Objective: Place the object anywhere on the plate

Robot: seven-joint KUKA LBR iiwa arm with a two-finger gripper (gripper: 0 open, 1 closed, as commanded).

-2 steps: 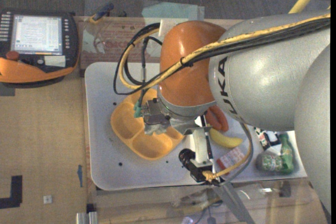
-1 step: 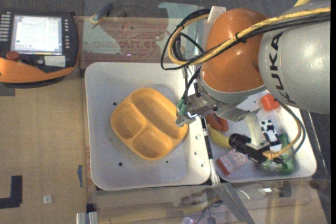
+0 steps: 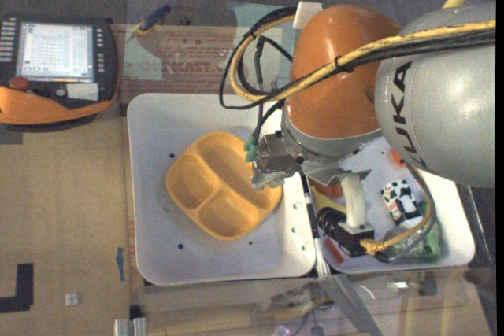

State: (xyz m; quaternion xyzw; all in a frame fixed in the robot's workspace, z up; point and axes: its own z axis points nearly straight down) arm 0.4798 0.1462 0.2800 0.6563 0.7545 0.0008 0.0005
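A yellow plate [image 3: 216, 189] with three compartments lies in the left white bin [image 3: 150, 169]. My gripper [image 3: 266, 168] hangs over the plate's right edge, close to the divide between the two bins. The big orange and grey wrist above hides most of it. I cannot make out any object at the gripper. In the right bin [image 3: 457, 240] lie a small white and black object [image 3: 399, 201], an orange piece [image 3: 331, 189] half hidden under the arm, and a green piece [image 3: 428, 249].
The arm's bulk covers the upper part of the right bin. Black and yellow cables loop around the wrist [image 3: 244, 67]. An orange and grey control pendant [image 3: 55, 67] rests on the bench at the far left, outside the bins.
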